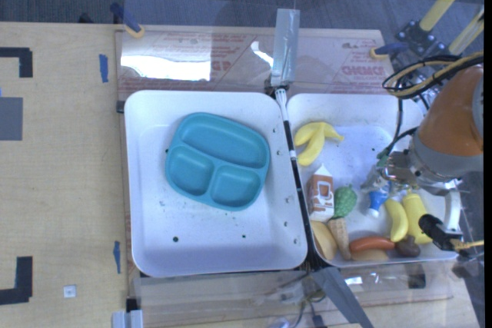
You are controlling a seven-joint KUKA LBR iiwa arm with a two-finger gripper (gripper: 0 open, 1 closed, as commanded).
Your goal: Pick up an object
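Across the bench sit two white bins side by side. By the left bin's (146,242) centre lies a blue divided plate (217,159), tilted a little, with nothing on it. Crowding the right bin's (361,107) near edge is a heap of toy food: by the divider a yellow banana bunch (314,139), below it a small carton (320,196), a green piece (345,200) just beside that, a tan wedge (339,235), a red sausage (371,244) along the near wall, a dark brown lump (409,247) and a second banana (398,220) toward the right corner.

Over the right bin's right edge hangs the arm, its orange band above the gripper (382,179), which sits low near a small blue item (376,200) and the second banana. Whether its fingers are spread or closed I cannot tell, and nothing is visibly caught between them.

My reading is that the pick is at the descent stage. To do it well, choose one piece with free space on two sides; the banana by the right corner looks likelier than the packed carton. Come straight down, straddle its narrow width, and close before lifting so neighbours are not dragged.
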